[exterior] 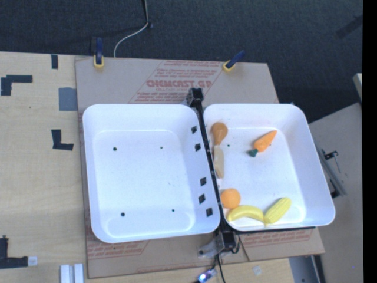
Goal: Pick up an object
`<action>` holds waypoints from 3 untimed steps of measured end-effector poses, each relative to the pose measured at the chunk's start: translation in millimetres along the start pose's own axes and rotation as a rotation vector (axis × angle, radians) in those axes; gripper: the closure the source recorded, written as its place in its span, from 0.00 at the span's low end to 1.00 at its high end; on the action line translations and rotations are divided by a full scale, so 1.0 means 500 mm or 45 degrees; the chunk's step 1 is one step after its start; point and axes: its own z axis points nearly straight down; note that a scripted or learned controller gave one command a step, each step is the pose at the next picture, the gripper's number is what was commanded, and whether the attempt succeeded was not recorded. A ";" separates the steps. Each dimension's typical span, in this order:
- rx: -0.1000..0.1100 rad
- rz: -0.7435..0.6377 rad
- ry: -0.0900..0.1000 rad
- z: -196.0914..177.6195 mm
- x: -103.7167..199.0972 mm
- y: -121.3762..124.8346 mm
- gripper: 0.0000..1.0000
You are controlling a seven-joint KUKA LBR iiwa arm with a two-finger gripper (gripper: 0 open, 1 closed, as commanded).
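The right bin holds several toy foods. An orange carrot with a green top lies near its far middle. A tan pear-like piece rests against the bin's left wall, with a pale beige stick just below it. Near the front left corner sits an orange ball, a yellow banana and a yellow corn cob side by side.
The left bin stands beside the right one, joined by a black-clipped seam. Both rest on a cardboard sheet clamped at the back by two clips. A white cable runs off at the top.
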 end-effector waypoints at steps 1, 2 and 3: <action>-0.033 -0.006 -0.004 -0.020 0.001 0.006 1.00; -0.068 -0.011 -0.009 -0.040 0.001 0.012 1.00; -0.106 -0.017 -0.014 -0.060 0.002 0.018 1.00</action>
